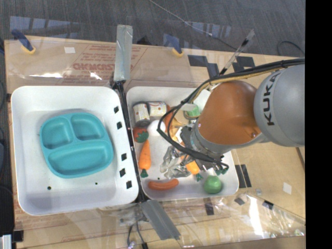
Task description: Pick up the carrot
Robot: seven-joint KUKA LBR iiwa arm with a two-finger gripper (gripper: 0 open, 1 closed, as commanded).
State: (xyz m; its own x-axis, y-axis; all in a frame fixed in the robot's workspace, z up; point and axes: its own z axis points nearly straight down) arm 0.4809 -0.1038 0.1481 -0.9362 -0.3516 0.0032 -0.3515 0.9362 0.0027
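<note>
Orange carrot (144,157), teal plate (76,144)

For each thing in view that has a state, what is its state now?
carrot: lying in the right bin, near its left wall, not gripped
gripper: low inside the right bin, to the right of the carrot
sausage: lying flat by the front wall
green ball: resting in the front corner
blue tray: lying flat in the left bin

teal divided plate (77,144) in left bin (21,139); green ball (212,184) in right.
</note>
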